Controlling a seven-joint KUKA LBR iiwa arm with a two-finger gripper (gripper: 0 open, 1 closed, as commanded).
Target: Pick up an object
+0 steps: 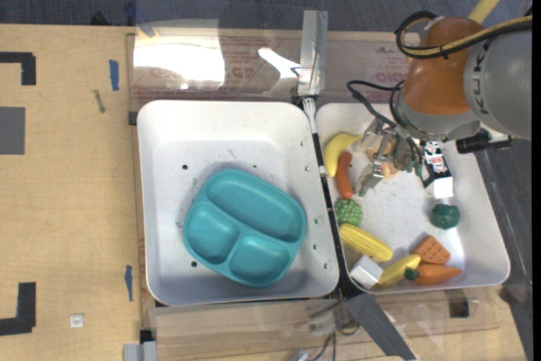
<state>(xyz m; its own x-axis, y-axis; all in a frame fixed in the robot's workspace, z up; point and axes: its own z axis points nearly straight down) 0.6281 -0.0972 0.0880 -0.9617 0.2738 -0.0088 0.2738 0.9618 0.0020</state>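
Arm [439,72]: grey with orange band, reaching in from the right over the right bin [490,224].
Tool [376,169]: low over the upper middle of the right bin, pointing down and left; finger state cannot tell, too cluttered by cables and small parts.
Grasp: nothing seen clearly between the fingers.
Banana [336,150]: just left of the tool, near the bin's upper left corner.
Red-orange sausage piece [344,184]: just left of and below the tool, beside the banana.
Green bumpy piece [348,211]: below and left of the tool.
Corn cob [365,243]: below the tool, lying at a slant.
Dark green round piece [445,216]: right of and below the tool.
White block [442,188]: right of the tool, just above the dark green piece.
Carrot [438,272]: well below and right of the tool, near the bin's lower edge.
Teal divided plate [245,226]: in the left bin [169,131], well left of the tool.
Bench [59,207]: tan, under both bins.
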